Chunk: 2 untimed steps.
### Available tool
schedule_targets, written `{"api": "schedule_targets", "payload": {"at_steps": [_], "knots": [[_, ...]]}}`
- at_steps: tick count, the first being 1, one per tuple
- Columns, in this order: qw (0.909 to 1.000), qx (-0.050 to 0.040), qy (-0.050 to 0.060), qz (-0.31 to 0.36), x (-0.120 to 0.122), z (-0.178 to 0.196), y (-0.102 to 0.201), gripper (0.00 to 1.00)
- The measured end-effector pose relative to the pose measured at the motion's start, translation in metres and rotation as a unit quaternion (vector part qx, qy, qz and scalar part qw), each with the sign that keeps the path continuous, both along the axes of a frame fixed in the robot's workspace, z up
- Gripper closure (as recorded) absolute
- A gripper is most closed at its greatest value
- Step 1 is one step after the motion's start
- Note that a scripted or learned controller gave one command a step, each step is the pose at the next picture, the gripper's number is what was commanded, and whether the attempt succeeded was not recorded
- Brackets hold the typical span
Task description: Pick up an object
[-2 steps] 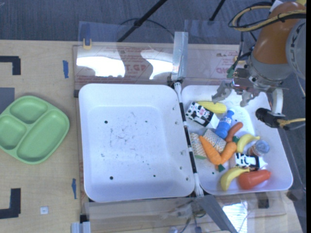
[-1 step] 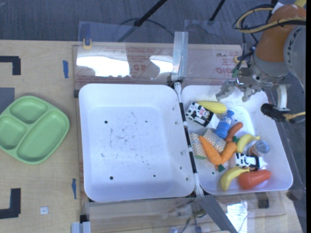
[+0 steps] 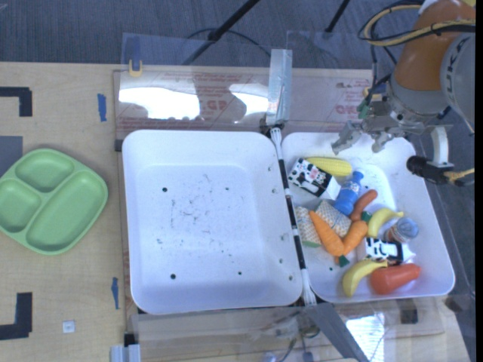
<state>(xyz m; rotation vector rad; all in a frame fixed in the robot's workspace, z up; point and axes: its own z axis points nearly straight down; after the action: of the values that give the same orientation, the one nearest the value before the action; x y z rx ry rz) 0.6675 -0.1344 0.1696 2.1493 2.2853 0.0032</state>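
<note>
While tool (image 3: 364, 136) hangs open over right bin (image 3: 441, 225), no legible labels on toys (image 3: 355, 228).

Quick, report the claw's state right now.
Claw: open, fingers spread, nothing between them, hovering over the back of the right shallow white bin above the yellow toy banana.

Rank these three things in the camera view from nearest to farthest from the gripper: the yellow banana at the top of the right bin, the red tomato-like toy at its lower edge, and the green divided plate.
1. Yellow banana, just below the gripper, top of the right bin.
2. Red toy, at that bin's lower edge.
3. Green divided plate, far left on the bench.
</note>
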Motion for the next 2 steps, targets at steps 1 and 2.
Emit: {"api": "schedule_targets", "payload": {"at_steps": [1,2], "knots": [[0.9996,0.0004,0.002,0.028,0.000,-0.018,-0.019,0.00],[0.9986,-0.0002,0.000,0.053,0.000,0.005,0.001,0.00]]}}
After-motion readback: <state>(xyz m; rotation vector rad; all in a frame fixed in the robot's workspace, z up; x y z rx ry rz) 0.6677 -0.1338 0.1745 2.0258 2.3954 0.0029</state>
